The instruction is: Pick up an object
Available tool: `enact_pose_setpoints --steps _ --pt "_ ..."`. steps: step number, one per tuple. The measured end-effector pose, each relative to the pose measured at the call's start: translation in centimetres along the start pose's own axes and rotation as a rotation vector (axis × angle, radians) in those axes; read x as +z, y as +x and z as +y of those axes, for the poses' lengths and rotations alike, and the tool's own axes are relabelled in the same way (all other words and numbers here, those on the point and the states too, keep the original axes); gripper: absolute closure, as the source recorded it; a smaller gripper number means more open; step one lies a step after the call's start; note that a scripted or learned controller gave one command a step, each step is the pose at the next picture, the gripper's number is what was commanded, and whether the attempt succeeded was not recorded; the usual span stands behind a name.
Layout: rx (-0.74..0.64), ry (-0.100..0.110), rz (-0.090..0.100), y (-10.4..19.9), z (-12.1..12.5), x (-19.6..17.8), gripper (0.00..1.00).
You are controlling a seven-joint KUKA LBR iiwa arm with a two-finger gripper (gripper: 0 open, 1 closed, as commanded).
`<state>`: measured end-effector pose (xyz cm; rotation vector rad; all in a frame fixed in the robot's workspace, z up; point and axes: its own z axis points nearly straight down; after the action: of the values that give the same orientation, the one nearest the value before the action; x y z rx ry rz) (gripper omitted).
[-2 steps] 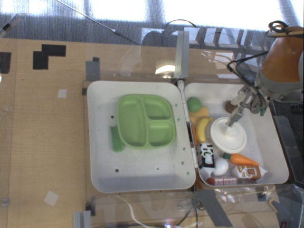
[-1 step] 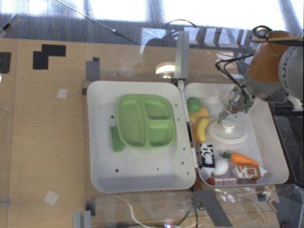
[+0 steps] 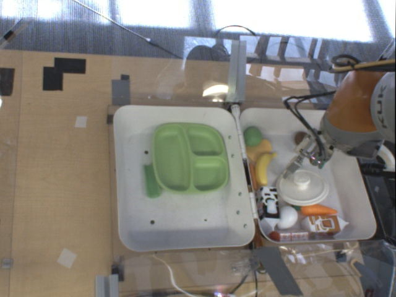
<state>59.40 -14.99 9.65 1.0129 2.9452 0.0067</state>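
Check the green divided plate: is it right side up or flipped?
Right side up: the green plate in the left bin shows its three hollow compartments facing up.

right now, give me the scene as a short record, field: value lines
left bin: green divided plate, green stick beside its left edge
right bin: banana, green ball, white lid, carrot, egg, carton
gripper: over the right bin, just above the white lid
held: nothing visibly gripped

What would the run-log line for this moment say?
arm: over right bin | gripper: low above white lid, grasp unconfirmed | banana, carrot: untouched | left bin: green divided plate
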Motion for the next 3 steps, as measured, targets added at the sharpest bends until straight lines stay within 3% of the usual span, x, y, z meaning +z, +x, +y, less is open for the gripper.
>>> enact_pose_setpoints --steps 1,2,3 --pt "0.272 0.011 0.016 -8.5 0.3 0.5 0.00" --pt "0.438 0.023 0.018 -3.4 7.9 0.5 0.00" --pt "0.624 0.007 0.004 -7.0 -0.9 0.4 0.00"
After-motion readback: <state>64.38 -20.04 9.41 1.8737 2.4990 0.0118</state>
